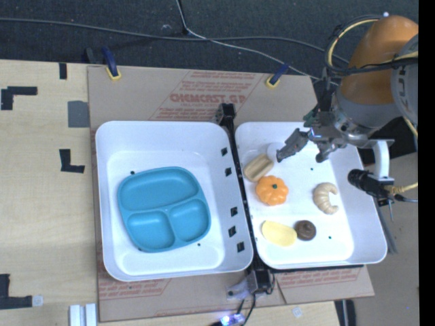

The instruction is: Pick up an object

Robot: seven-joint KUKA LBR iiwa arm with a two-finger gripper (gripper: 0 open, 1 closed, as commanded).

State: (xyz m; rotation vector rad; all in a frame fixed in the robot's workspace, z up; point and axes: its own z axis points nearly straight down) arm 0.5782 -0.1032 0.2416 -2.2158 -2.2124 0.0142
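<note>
Objects, right bin (367,250): one pumpkin (272,190), croissant (326,197), bread roll (257,168), lemon (279,233), chocolate donut (306,230).

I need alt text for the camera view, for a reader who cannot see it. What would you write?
A grey robot arm's open end effector hovers over the right white bin, which holds a bread roll, an orange pumpkin, a croissant, a yellow piece and a brown piece. The left white bin holds a blue divided plate.
</note>
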